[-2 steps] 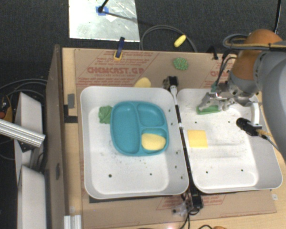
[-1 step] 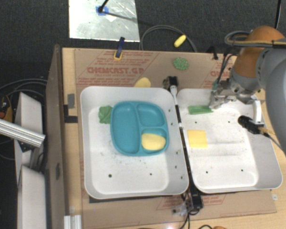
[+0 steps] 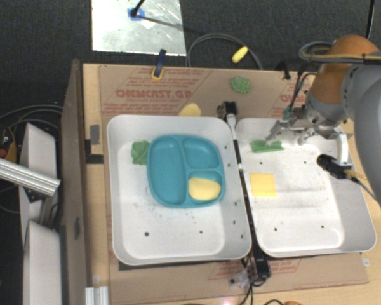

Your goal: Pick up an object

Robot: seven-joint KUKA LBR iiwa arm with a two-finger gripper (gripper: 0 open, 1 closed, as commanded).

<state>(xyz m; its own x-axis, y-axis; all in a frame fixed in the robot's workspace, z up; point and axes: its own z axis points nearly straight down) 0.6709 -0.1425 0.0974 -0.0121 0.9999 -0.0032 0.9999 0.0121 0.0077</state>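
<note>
I see the end effector (image 3: 280, 131) low in the right bin (image 3: 317, 230), just above a green block (image 3: 267, 147); I cannot tell its state.

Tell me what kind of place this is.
Likely a robot lab test bench: two white bins on cardboard, toy-like items such as a blue tray, loose cables, and an arm reaching in.

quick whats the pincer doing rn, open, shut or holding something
pincer: cannot tell whether open or closed; it sits low in the right bin, right by the green piece.
</note>
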